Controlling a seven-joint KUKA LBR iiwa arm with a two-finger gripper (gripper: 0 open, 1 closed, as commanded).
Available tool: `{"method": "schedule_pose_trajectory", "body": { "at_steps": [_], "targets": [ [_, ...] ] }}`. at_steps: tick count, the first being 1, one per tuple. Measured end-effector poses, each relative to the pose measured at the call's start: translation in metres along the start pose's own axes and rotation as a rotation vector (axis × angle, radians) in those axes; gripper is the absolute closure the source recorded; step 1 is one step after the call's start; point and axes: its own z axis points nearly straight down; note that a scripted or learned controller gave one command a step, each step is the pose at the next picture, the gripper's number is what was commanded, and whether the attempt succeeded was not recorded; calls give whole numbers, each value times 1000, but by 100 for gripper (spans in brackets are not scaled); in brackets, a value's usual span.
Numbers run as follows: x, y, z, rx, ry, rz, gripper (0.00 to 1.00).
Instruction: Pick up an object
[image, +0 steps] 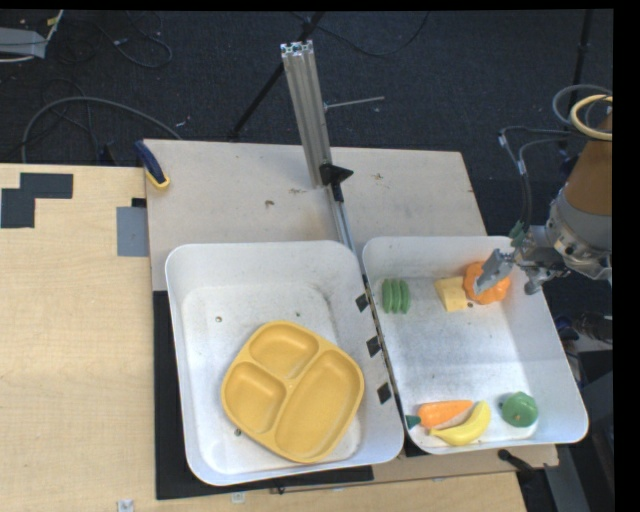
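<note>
- nearest the camera, along the front edge of the right bin (560, 345), there's a little cluster: a smooth curved yellow banana (464, 428) lying right up against an orange carrot-shaped piece (443, 411), both shiny like toy plastic
- just to the right of those, a round green apple-ish thing (518, 408) sits in the bin's front right corner, apart from the banana
- left bin (190, 300) holds a mustard yellow divided plate (292, 390), rounded corners, three compartments, matte looking, sitting on a slant toward the front
- both bins are shallow white trays with rounded corners and a speckled, scuffed floor
- back of the right bin: a ribbed green piece (396, 296) near the left wall, then a pale yellow blocky wedge (453, 295) that looks like cheese
- touching the wedge's right side is a rounded orange object (487, 285), glossy, and that's where the gripper (494, 268) is
- the grey metal fingers (493, 266) come down over the orange object from the right, and it looks like they're clamped on it, with orange showing either side of the finger
- the arm's orange band (590, 180) is at the far right, above the grey wrist
- behind the bins a ridged aluminium post (308, 110) leans up from the pale bench top (240, 190)
</note>
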Motion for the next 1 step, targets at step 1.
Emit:
{"method": "schedule_pose_trajectory", "body": {
  "at_steps": [1],
  "targets": [
    [-1,-1,65,1,1,0,0]
  ]
}}
